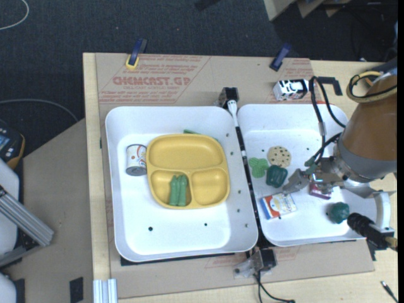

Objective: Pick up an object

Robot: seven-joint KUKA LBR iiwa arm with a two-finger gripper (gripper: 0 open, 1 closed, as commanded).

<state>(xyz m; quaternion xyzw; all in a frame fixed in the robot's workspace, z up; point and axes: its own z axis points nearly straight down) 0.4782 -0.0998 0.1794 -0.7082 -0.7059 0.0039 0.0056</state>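
My gripper (308, 180) hangs low over the middle of the right bin (297, 115), below the grey arm with its orange band. Just left of it lie a dark green lump (276, 176), a light green piece (257, 166) and a round speckled cookie (278, 156). A red, white and blue packet (278, 205) lies below and to the left of the gripper. A small magenta object (319, 192) shows right under the gripper; whether it is gripped is hidden. A dark green ball (338, 213) rests at the bin's lower right.
The left bin (126, 219) bears a yellow divided plate (187, 150) with green pickles (178, 190) in its lower left compartment, and a small can (136, 160) beside it. A black divider rail (242, 163) runs between the bins. Black cables (322, 109) trail over the right bin's far side.
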